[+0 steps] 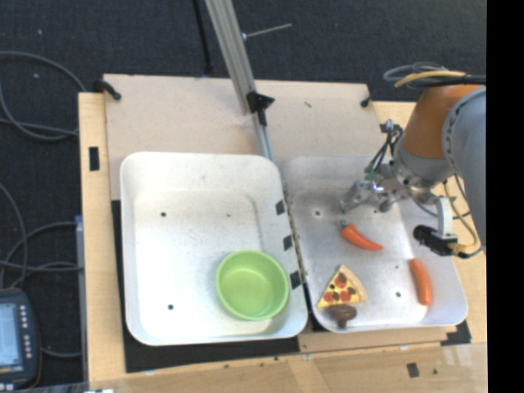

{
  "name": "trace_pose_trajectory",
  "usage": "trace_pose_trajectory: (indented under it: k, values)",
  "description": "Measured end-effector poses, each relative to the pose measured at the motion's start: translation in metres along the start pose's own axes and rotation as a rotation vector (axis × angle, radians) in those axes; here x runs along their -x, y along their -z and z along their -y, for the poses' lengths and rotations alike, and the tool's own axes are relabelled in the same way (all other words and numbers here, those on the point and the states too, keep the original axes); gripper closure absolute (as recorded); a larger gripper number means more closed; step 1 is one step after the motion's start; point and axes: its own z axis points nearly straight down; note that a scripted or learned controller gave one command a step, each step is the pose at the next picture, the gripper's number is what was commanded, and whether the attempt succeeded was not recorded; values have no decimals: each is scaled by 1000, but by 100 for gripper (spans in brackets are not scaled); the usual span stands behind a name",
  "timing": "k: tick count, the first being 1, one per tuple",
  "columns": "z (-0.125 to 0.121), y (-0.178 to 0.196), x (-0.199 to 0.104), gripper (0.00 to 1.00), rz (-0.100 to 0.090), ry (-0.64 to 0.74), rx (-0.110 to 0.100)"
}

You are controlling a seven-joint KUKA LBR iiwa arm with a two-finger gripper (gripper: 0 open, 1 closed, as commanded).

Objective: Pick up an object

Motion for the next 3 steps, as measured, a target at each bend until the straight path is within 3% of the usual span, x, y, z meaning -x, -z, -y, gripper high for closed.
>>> trace_pose_trajectory:
  k: [1,3]
  values:
    - [-2,15,1,100,1,0,8]
    - [-8,104,7,100,-2,3,10]
